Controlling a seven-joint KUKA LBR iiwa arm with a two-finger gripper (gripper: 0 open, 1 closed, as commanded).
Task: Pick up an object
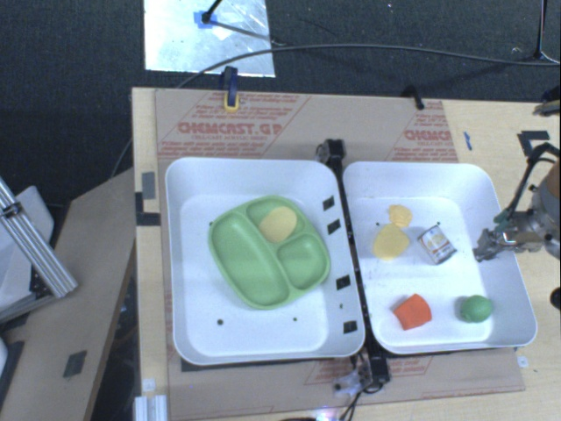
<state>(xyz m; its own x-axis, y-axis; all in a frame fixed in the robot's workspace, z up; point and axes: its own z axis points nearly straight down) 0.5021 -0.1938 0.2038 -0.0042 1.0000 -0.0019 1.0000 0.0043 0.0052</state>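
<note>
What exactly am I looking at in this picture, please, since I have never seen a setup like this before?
This is one camera fixed above a workbench, looking down at a slant. Two shallow white bins sit side by side: the left bin and the right bin. The left one holds a green divided plate with a pale yellow item in one of its compartments. The right one holds a yellow item, a small silver can, an orange block and a green ball. A robot arm reaches in from the right; its gripper is over the right bin's far edge, and nothing can be seen in it. Whether it is open is unclear.
</note>
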